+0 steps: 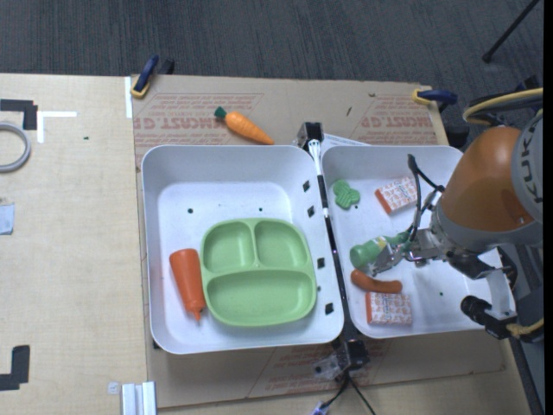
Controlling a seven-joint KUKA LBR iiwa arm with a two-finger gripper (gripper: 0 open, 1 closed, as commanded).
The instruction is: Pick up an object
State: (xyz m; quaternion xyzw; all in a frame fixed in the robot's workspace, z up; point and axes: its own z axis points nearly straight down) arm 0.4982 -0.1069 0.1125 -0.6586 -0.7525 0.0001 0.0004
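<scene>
Arm (pixel 492 188) reaches into right bin (pixel 432 318). Gripper (pixel 393 256) sits low over bin floor; can't tell if it's spread or pinching. Green bottle-like toy (pixel 367 252) touches its left tip. Orange sausage (pixel 377 282) lies just below, long axis roughly left-right.

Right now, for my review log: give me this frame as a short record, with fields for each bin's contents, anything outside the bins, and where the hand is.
left bin: green divided plate; orange carrot-shaped toy lying beside the plate's left edge
right bin: green leafy piece; two red-and-white packets; red sausage; green object
outside bins: small carrot on the cardboard behind the left bin
hand: low in the right bin, at the green object, just above the sausage
grasp: cannot tell from this view
</scene>
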